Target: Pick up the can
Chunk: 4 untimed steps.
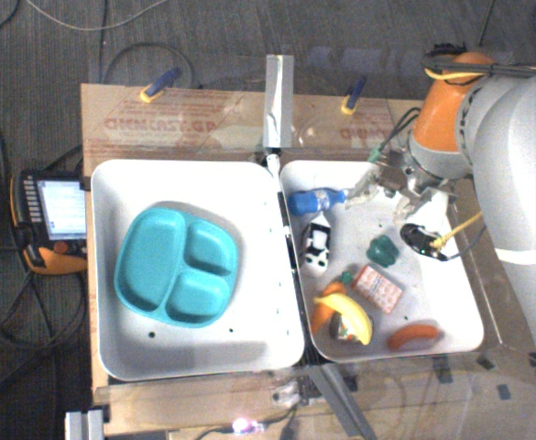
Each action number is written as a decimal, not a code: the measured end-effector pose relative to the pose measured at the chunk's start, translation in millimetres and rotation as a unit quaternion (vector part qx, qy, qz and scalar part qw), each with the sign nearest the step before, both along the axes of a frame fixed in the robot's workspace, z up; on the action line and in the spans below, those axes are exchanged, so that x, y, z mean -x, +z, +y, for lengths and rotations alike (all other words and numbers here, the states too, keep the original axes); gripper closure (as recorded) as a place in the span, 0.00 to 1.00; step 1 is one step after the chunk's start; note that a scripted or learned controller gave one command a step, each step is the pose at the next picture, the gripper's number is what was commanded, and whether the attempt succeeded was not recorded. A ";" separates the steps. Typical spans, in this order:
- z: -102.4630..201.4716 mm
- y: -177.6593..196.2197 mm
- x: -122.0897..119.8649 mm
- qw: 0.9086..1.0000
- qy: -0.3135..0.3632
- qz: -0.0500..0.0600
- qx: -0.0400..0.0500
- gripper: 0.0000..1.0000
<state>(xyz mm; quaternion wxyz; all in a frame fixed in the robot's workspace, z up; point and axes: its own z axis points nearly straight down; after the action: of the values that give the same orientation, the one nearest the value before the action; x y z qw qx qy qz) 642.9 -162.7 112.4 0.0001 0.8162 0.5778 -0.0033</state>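
Can, likely the pink-labelled one (377, 287), lies mid right bin (464, 314), crowded by banana (352, 317) and green piece (383, 250). Gripper (382, 198) is near the bottle (318, 200), fingers apparently apart, holding nothing. Risk: neighbours block or get grabbed; can rolls.

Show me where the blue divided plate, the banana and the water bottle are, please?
Blue divided plate (178, 266), camera view, on the ridge between its compartments.
Banana (355, 316), camera view, on the middle of its yellow curve.
Water bottle (315, 200), camera view, on its blue body.
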 end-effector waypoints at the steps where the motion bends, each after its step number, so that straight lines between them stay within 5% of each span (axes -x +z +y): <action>1: 2.4 -23.0 10.6 0.997 -0.071 -0.006 -0.002 0.00; 2: -39.1 -22.1 1.8 0.981 -0.195 -0.003 -0.009 0.00; 3: -37.9 17.6 14.6 0.987 -0.158 -0.001 -0.001 0.00; 4: -34.9 -21.9 34.9 0.985 -0.170 -0.006 -0.005 0.00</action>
<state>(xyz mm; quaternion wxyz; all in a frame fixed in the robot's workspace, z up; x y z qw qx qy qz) 607.9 -197.6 90.5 -0.0006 0.9026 0.4304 0.0047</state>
